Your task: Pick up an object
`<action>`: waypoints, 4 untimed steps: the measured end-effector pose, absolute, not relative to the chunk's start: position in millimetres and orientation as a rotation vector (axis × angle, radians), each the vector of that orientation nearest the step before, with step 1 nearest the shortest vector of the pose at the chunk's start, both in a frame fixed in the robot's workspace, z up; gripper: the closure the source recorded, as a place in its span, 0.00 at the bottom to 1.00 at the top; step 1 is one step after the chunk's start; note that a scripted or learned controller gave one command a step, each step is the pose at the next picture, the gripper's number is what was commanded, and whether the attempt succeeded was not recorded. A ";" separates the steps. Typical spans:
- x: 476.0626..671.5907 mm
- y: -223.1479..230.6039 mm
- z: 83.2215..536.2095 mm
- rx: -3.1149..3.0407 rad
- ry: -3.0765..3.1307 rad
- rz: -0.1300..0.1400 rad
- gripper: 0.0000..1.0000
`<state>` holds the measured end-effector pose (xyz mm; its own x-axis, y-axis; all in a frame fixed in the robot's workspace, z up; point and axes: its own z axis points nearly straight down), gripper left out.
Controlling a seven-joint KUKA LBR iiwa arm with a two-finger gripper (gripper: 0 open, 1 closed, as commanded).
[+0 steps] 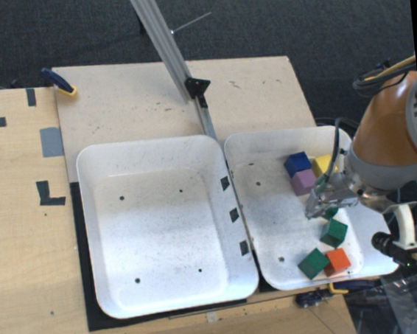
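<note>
Apparently we hover our gripper (322, 206) low over the right bin's (278, 270) blocks, at right of frame, to reach one.

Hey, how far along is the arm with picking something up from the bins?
Done: the gripper has reached the right bin, low among the blocks beside the purple block. In hand: nothing visibly. Left: grasping and lifting; the green block and orange block lie on the bin floor.
</note>
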<state>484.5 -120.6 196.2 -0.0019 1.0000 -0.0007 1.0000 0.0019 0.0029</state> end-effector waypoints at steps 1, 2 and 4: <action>485.2 -120.4 222.6 2.219 2.222 0.001 1.00; 495.9 -70.9 213.2 2.217 2.230 -0.002 1.00; 533.2 34.7 220.4 2.215 2.231 0.000 1.00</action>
